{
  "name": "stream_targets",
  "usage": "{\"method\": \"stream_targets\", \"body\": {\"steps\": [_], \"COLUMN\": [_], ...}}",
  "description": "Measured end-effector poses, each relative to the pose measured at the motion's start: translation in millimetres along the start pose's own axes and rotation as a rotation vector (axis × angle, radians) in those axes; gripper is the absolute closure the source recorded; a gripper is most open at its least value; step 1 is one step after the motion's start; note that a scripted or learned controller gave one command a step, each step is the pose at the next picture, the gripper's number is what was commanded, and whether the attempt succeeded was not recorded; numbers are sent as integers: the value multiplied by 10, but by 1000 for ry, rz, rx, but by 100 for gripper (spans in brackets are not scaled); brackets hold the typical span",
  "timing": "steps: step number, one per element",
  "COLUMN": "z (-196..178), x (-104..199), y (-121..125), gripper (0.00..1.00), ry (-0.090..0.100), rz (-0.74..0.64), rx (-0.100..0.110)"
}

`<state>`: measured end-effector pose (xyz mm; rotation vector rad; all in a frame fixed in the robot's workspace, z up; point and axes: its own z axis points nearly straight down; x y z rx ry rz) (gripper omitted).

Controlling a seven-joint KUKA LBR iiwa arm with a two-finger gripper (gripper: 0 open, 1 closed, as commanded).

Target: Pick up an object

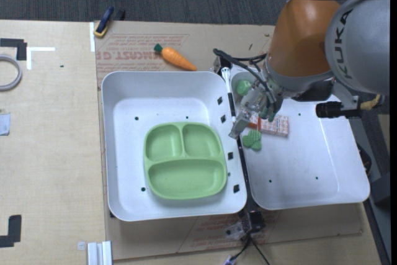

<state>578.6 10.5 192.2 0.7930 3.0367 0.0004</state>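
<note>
Looming over the right bin (322,189), the KUKA arm's gripper (246,120) hung low above a small green toy (252,140) and a red-and-white packet (273,126) (finger state impossible to tell). Nothing looked lifted yet; the pick remained undone.

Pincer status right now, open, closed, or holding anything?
Pincer: cannot be told; it sits low in the right bin, near a small green object.
</note>
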Motion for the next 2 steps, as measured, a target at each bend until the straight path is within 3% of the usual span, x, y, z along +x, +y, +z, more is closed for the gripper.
{"method": "stream_targets", "body": {"steps": [1,2], "z": [-5,-5], "x": [1,2], "y": [-339,-338], "gripper": [0,0], "ry": [1,1], "rz": [-246,-246], "rx": [0,0]}}
